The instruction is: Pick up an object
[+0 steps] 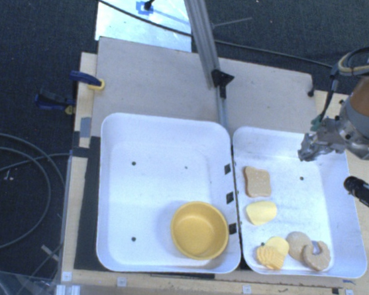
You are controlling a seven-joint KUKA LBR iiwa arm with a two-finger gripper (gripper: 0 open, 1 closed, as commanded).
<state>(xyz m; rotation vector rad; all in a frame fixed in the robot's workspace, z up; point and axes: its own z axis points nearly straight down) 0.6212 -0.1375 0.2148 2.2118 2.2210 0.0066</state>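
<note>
Bowl (200,230), yellow and upright, sits at the near edge of the left bin (139,138). In the right bin (349,217), a ridged yellow chip (270,257), two tan cookies (310,251), a pale yellow piece (260,212) and a toast slice (257,182) lie in a loose line. Farther back, the gripper (309,150) hovers over that bin's far corner, well apart from the food; whether it is spread or closed cannot be told.
</note>
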